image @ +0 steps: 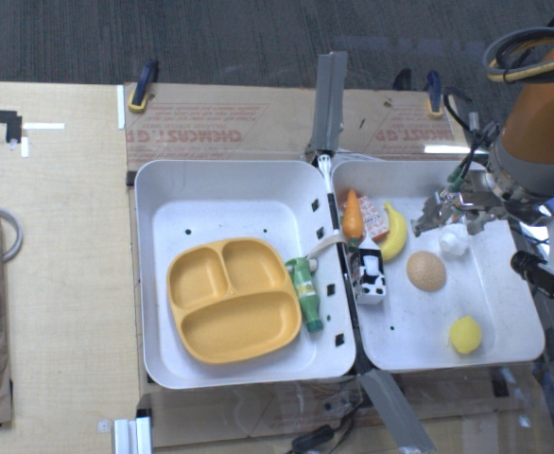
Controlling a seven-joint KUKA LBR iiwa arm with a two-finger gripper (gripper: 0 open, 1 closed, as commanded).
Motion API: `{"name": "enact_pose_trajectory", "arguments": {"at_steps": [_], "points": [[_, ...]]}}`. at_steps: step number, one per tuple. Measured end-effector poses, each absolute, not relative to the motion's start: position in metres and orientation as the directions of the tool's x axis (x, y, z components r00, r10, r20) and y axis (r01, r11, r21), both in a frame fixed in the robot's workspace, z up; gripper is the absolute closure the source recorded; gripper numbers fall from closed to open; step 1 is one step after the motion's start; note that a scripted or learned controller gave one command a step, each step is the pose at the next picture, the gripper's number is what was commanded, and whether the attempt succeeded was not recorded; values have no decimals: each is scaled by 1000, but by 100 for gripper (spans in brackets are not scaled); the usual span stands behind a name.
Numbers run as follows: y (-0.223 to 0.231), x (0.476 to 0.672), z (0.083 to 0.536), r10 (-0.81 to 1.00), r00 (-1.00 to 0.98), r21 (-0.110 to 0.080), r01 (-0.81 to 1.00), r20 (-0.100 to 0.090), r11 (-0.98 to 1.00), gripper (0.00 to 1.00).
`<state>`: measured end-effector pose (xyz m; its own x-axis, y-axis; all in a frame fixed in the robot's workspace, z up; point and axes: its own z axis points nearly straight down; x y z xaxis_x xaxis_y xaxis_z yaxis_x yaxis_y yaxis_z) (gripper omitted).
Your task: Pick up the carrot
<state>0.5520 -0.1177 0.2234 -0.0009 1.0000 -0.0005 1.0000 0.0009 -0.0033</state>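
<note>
- The gripper [444, 218] hangs over the right bin [504, 348]; its fingers blur against the white floor, so I cannot tell their spread.
- The carrot [353, 215] lies at that bin's left wall, beside a banana [394, 235].
- The left bin [154, 282] holds a yellow divided plate [233, 299].
- Both bins rest on cardboard [230, 121].

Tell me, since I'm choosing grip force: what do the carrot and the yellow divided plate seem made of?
The carrot looks like moulded plastic toy food: even orange, smooth, green tip. It might be rubbery; the look leaves that open. The yellow divided plate seems hard matte plastic: one uniform colour, rounded moulded ridges between three compartments.
</note>
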Motion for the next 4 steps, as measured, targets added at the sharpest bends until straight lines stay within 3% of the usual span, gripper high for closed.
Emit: {"name": "enact_pose_trajectory", "arguments": {"at_steps": [1, 2, 3, 4], "points": [[-114, 524, 109, 999, -49, 12, 999, -5, 50, 0], [-119, 476, 91, 998, 62, -4, 998, 0, -62, 0], [-95, 477, 121, 990, 138, -2, 990, -1, -138, 0], [-95, 482, 102, 993, 117, 12, 993, 3, -117, 0]]}}
